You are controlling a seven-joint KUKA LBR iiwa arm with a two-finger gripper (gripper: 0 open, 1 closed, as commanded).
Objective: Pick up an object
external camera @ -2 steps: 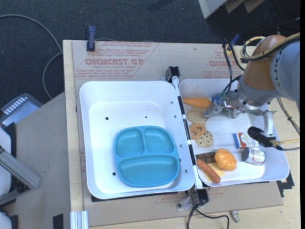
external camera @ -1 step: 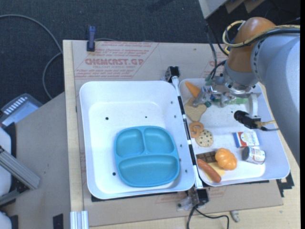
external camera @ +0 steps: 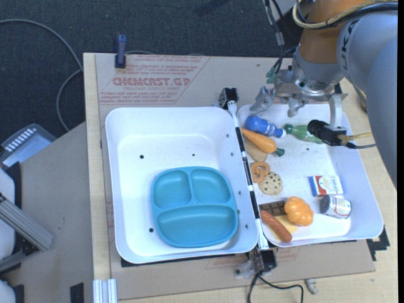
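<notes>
While pincer hovers, blue bottle just below

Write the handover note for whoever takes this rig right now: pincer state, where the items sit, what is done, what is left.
Pincer: over the far end of the right bin, above the blue bottle; nothing seen held.
Right bin: blue bottle, green bottle, carrot, pretzel, cookie, orange fruit, hot dog, small carton, can.
Left bin: blue divided plate.
Done: no pick yet.
Left: grasp and lift one item; the blue bottle looks nearest.
</notes>
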